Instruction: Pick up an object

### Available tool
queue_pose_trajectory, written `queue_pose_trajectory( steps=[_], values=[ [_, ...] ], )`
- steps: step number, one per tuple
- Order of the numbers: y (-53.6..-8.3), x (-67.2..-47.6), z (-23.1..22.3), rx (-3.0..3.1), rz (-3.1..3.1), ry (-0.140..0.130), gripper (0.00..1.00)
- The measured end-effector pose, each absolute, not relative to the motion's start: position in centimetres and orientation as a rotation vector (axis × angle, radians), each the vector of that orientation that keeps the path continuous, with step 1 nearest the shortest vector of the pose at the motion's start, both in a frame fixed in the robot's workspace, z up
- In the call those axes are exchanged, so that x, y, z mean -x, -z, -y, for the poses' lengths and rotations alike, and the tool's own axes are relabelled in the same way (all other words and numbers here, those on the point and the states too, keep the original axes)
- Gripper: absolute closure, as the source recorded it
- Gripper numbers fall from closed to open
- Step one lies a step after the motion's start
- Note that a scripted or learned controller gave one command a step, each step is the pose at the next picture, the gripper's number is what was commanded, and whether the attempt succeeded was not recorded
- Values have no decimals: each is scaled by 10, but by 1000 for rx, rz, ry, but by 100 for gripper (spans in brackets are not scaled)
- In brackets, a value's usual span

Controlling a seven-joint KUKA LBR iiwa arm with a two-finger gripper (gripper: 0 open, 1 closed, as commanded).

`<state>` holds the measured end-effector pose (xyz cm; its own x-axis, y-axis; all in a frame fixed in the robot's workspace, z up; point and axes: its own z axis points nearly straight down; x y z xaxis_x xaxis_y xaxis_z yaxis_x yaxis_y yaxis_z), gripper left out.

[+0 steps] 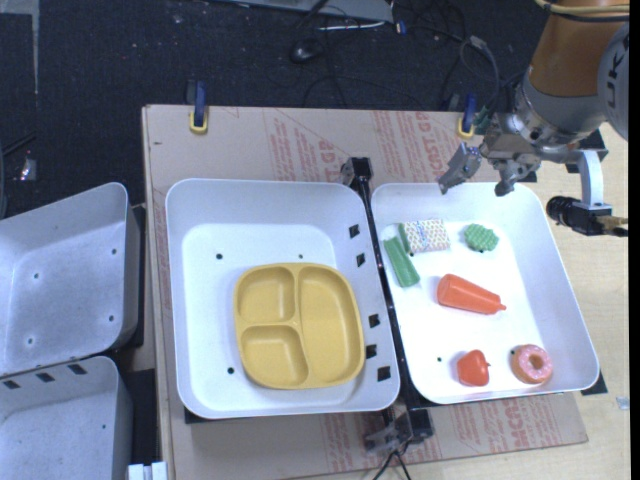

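Your claw (482, 176) hangs over the far rim of the right bin (570, 298), at about one o'clock from the middle of the desk (260, 138). Its two dark fingers (455, 175) are spread wide with nothing between them.

Below it in the right bin you have six things to choose from. A speckled white block (427, 234) lies near the far-left part, with a green stick (402, 262) just beside it toward seven o'clock — they look to be touching, though I can't be sure. A small green knobbly piece (481, 237) sits at three o'clock from the block. An orange carrot (468, 295) lies mid-bin. A red pepper (473, 367) and a pink doughnut (531, 364) rest near the front rim.

The left bin (200, 268) holds a yellow divided plate (298, 325).
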<state>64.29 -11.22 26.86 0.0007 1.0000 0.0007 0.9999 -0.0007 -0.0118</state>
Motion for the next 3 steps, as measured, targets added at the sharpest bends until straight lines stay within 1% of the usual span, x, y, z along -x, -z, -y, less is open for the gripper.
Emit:
queue_pose_trajectory(
  steps=[1, 2, 3],
  values=[
    [-275, -645, 112, 2220, 2223, -1, 0],
    [-215, -636, 112, 2220, 2217, -7, 0],
    [-170, -636, 117, 2221, 2217, -5, 0]
  ],
)
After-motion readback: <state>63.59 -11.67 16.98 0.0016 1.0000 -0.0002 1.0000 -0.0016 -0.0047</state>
